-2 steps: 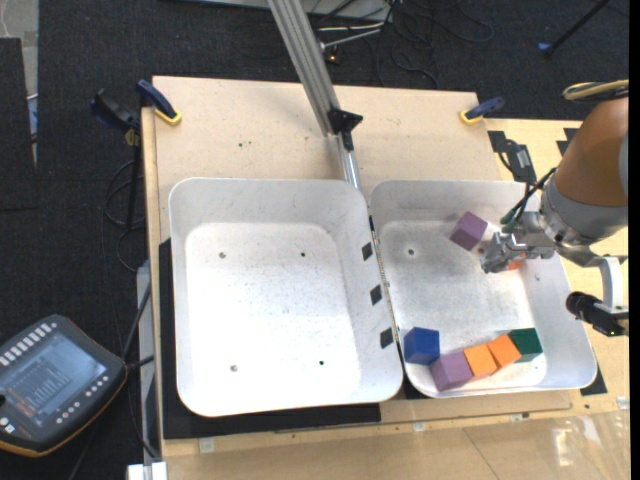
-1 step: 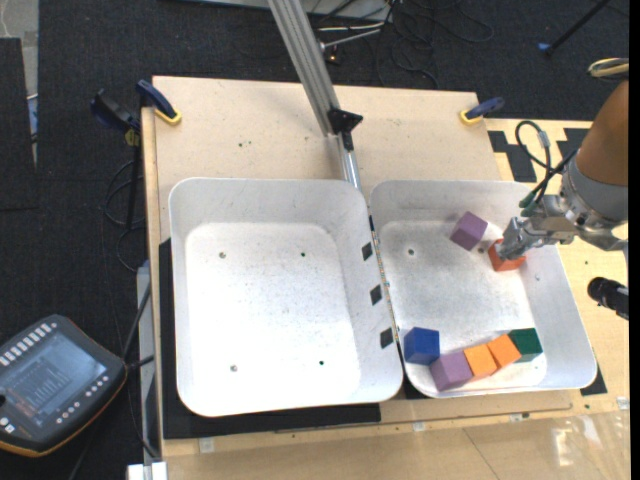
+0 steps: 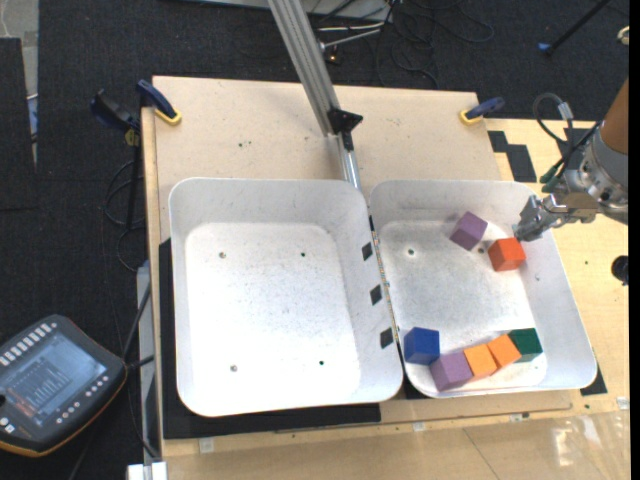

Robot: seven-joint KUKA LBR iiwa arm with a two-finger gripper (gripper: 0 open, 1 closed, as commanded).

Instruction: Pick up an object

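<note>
End effector poised at the right bin's far right edge, beside an orange cube.

The end effector [image 3: 530, 220] hangs just beside the orange cube [image 3: 507, 254]; whether it is open or closed I cannot tell. A purple cube [image 3: 467, 231] lies near the bin's far edge. Blue [image 3: 421, 344], purple, orange and green cubes crowd the right bin's [image 3: 560, 298] near edge, likely harder to grasp singly. The left bin [image 3: 190, 268] sits alongside on the surface [image 3: 260, 118].
</note>
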